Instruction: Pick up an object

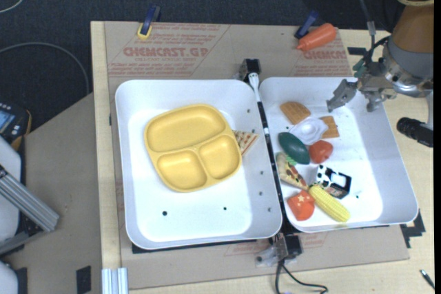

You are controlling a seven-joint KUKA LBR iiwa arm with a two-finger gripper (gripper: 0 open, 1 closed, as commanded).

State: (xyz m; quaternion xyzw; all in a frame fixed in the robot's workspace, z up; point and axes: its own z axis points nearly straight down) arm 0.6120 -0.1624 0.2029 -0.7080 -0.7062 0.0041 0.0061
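Lying in the right bin [386, 148]: toy corn cob [329, 203] at the near edge, red tomato [301, 206] touching its left end, black-and-white cow figure [335, 181] just behind it, dark green piece [294, 147], red piece [321, 151] and tan cracker [295, 111] farther back. Jaws [355, 96] hover over this bin's far right part, holding nothing; spread cannot be told. Left bin [131, 148], beside it, carries a yellow divided plate [191, 147]. Orange carrot [317, 36] rests on the table [207, 45] beyond the right bin.

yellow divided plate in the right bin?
No. The yellow divided plate lies in the left bin; the right bin holds the toy corn and other small items.
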